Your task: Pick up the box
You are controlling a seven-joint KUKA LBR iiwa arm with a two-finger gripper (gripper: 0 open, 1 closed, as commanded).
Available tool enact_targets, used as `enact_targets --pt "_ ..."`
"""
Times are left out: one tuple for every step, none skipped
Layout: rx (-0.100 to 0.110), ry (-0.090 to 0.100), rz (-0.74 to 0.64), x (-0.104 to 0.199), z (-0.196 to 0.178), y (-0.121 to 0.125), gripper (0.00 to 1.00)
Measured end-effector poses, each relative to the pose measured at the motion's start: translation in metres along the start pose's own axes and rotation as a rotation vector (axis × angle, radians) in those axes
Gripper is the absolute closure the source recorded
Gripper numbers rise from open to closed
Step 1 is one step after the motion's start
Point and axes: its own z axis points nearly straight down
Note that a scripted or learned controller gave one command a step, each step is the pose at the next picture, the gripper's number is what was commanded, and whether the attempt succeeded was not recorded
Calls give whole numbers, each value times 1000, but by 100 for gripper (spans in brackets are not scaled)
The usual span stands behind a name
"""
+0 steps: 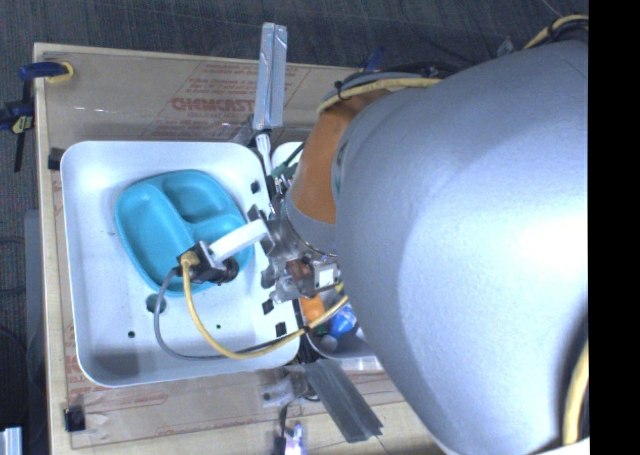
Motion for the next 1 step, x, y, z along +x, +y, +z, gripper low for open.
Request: enact_targets --pt "1 -2 -8 1 -9 -1 100"
